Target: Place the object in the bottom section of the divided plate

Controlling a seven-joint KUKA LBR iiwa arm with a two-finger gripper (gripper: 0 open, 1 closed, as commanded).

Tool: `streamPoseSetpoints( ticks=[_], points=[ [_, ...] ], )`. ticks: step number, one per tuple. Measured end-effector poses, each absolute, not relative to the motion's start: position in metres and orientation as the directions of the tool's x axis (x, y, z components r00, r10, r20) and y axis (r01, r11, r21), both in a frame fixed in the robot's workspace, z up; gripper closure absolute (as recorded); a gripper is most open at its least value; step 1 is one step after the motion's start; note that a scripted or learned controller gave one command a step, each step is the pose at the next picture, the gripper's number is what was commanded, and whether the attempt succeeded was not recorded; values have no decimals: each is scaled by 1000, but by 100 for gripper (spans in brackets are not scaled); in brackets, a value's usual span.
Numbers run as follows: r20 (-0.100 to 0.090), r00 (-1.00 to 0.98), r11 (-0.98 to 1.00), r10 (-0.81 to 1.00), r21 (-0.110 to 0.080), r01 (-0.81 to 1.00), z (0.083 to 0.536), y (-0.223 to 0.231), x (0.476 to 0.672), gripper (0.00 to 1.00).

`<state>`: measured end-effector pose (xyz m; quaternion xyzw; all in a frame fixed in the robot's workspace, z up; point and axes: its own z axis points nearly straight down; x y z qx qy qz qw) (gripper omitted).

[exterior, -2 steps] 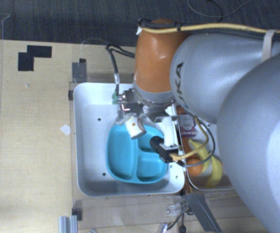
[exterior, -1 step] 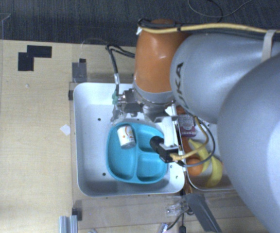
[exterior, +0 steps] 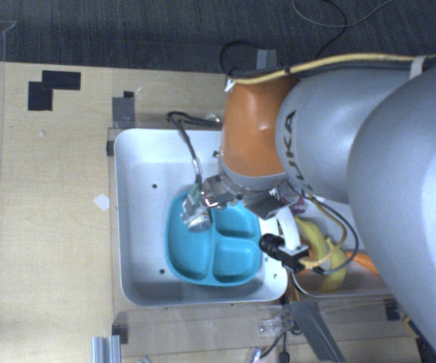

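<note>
Right now the gripper [exterior: 197, 216] hangs over the upper-left part of the blue divided plate [exterior: 212, 248] in the left bin [exterior: 138, 203]. Its jaw state cannot be told, nor any carried object. The plate's bottom section lies toward the frame's lower edge.

text: "KUKA" lettering, partly visible | on: grey arm [exterior: 331, 142] casing, beside orange band [exterior: 256, 127]
</note>
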<state>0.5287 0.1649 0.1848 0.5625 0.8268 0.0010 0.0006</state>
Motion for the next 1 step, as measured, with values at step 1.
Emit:
streamPoseSetpoints(
  ticks=[1],
  points=[
    [0, -367, 367, 930, 2, 930, 185, 165, 529, 0]
  ],
)
